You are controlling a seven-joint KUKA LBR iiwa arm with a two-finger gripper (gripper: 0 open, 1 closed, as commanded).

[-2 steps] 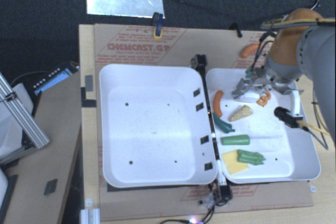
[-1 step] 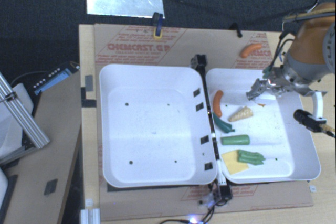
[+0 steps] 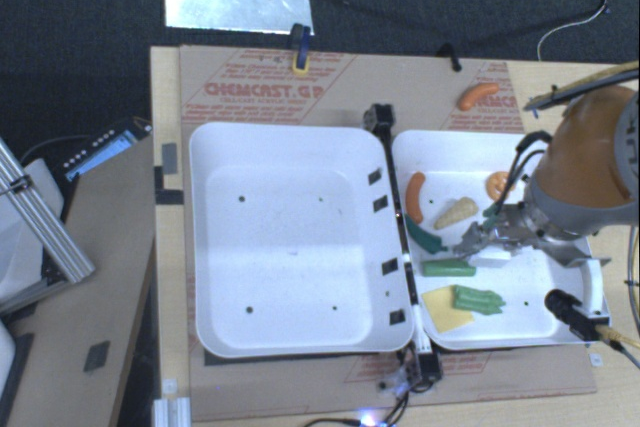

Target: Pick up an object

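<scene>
Pincer (image 3: 468,243): low in right bin (image 3: 520,147), over a green piece (image 3: 447,267); finger state cannot be told.

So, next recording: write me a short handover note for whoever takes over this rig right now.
Gripper: low in the right bin, over the green pieces; open or shut can't be read.
Things in that bin: orange sausage, beige piece, green bar, green pepper, yellow slab. Another sausage lies outside on the board.
Done: nothing visibly lifted.
Left: grasp one object and raise it.
</scene>
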